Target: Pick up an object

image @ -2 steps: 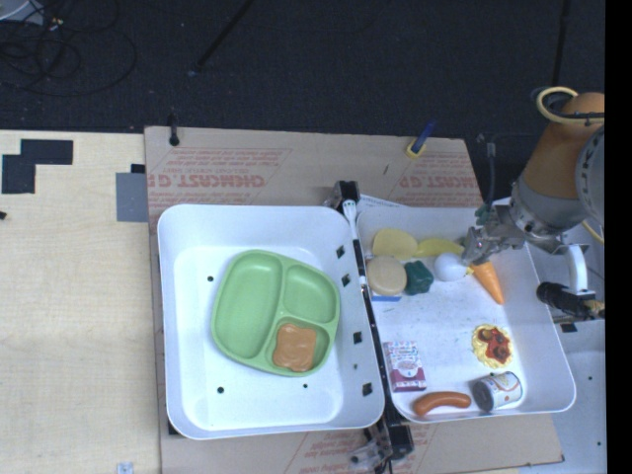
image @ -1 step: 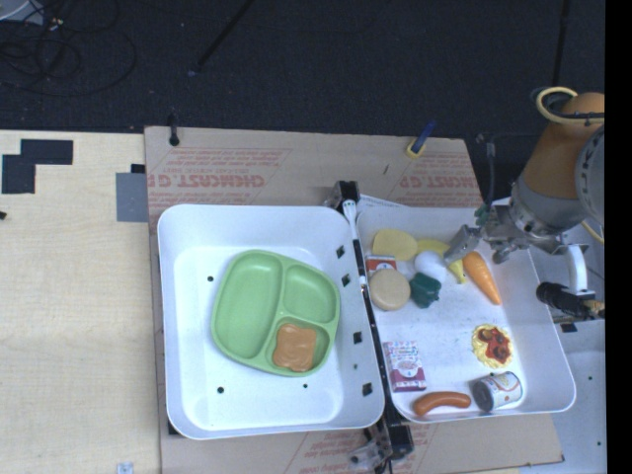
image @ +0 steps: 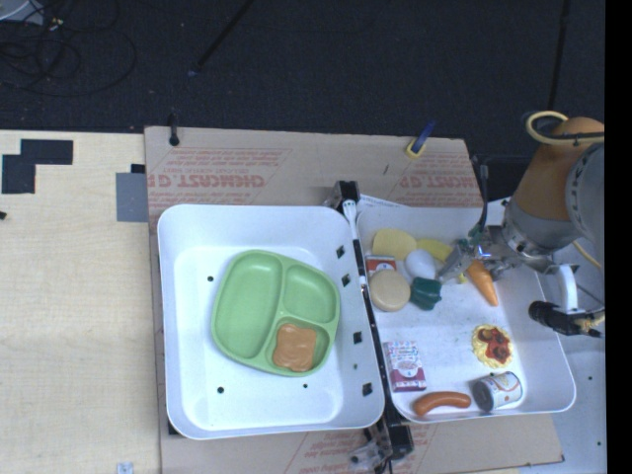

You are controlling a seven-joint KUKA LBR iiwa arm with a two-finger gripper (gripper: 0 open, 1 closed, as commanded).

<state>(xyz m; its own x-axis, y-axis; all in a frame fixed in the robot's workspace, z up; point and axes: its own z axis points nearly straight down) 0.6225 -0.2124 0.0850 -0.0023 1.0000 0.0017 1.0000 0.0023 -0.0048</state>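
Camera view shows our gripper (image: 472,255) by the carrot (image: 482,282), we cannot tell its grip, and crowded food might make it slip.

Toys crowd the right bin (image: 553,388)'s back; its middle lies bare.

The gripper (image: 472,258) is seen low in the right bin (image: 538,388), at three o'clock, just beside an orange carrot (image: 483,282). A green divided plate (image: 275,310) is seated in the left bin (image: 188,363), toward nine o'clock.
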